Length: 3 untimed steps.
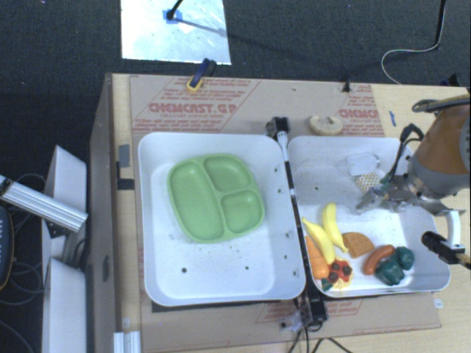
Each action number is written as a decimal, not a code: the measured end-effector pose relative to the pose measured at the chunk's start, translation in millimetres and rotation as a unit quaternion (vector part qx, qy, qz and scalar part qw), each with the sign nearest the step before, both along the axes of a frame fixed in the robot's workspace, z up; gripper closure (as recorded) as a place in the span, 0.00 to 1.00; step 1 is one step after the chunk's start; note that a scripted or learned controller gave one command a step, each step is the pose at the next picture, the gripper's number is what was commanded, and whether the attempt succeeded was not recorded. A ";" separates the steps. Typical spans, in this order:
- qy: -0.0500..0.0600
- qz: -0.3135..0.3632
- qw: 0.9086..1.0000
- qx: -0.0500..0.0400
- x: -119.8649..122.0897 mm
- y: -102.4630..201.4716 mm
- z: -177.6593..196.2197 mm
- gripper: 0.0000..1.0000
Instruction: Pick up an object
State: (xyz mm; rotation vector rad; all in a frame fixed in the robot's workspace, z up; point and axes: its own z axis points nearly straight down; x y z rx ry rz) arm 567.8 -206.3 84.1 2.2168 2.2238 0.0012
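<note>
Toy food crowds the near edge of the right bin (346, 160): an orange carrot (317, 258) along the left wall, a small red-and-dark berry cluster (339, 272) at its lower end, two yellow bananas (327, 232) just above, a brown bread slice (358, 243) beside them, then a reddish sausage (377, 257) and a dark green broccoli piece (394, 266) toward the near right corner. All of these lie on the bin floor, close together, some touching.

Farther back in that bin, near its right wall, the gripper (370, 195) hangs low over the white floor, well apart from the food pile. Whether its fingers are spread or closed cannot be told, and nothing is seen between them. The arm's orange band (444, 147) rises behind it at the right.

Across the divider, the left bin (162, 271) carries a green sectioned plate (215, 197) near its middle. On the bench's far edge sits a round tan object (326, 125), and a yellow-and-blue tool (200, 75) lies at the far side, left of middle.
</note>
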 end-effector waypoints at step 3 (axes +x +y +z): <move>0.022 0.004 1.000 0.000 91.7 18.2 5.2 1.00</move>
